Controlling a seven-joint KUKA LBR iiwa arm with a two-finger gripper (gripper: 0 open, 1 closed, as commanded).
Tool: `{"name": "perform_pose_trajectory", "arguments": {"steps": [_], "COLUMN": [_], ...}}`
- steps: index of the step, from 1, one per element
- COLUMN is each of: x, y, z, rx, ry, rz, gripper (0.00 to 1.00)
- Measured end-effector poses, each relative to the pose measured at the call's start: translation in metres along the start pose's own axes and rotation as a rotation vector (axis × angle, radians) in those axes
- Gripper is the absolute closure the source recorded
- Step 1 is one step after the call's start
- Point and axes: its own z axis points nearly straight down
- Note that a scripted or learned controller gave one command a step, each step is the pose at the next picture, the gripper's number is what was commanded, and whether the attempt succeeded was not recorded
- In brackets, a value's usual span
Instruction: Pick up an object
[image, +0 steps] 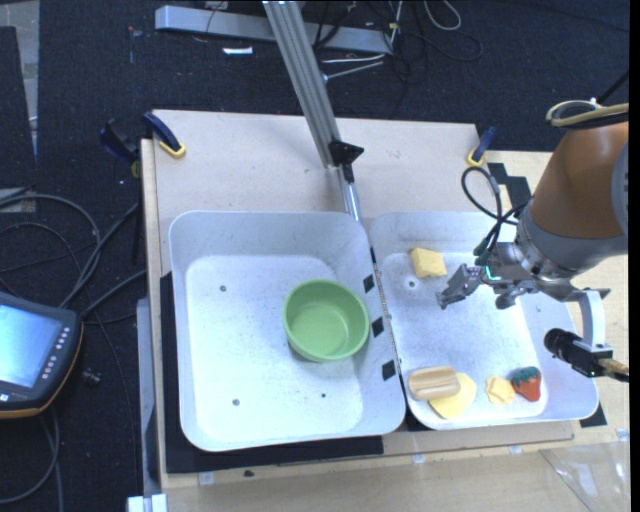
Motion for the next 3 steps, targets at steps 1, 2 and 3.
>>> {"name": "perform_pose_trajectory", "arguments": {"steps": [1,2,3], "x": [0.000,0.002,0.000], "y": [0.000,-0.006,-0.007], "z": [0.000,0.046,0.111], "rx": [0.000,0.004,0.005], "ry": [0.000,0.000,0.001], "rz": [0.000,0.000,0.000], "gripper": [0.00,0.00,0.00]}}
